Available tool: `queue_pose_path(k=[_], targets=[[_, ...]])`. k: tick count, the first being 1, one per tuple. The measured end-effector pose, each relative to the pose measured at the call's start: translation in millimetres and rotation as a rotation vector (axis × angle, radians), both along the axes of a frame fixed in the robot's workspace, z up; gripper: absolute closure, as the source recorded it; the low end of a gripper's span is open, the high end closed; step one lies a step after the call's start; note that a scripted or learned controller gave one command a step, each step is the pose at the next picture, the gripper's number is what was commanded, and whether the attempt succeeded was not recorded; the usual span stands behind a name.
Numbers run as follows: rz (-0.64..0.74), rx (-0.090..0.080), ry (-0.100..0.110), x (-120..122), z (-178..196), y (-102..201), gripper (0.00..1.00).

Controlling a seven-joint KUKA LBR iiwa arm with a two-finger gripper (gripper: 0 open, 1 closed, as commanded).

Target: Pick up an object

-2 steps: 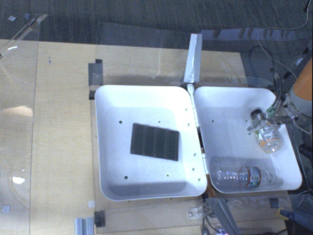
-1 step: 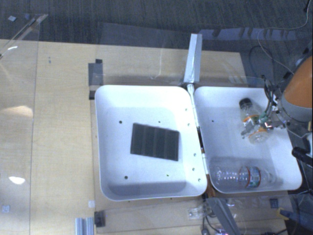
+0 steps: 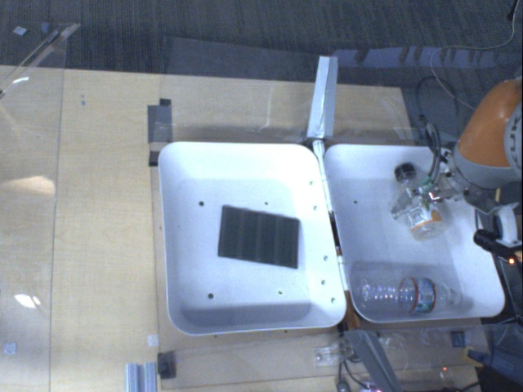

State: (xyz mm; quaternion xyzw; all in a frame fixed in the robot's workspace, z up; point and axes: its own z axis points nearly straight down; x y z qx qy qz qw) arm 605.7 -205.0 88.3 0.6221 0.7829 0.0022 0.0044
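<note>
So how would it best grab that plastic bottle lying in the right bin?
Probably from straight above, closing across the middle of the bottle. It lies on its side along the bin's near wall, so its round body is narrowest crosswise.

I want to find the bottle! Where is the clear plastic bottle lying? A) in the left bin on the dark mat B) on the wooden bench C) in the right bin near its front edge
C: the clear plastic bottle lies on its side along the right bin's front edge.
</note>
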Motion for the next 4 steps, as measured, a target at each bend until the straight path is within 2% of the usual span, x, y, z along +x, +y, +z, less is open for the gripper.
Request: queue_pose_path(k=[1,2,3,4], targets=[[-0.115,0.002,0.001,-19,105,41,0.0],[0.054,0.0,0.002,-11,40,19,0.0],[0.118,-0.001,-0.001,-24,1,7,0.0],[0.119,-0.002,-0.009,-22,13,8,1.0]])
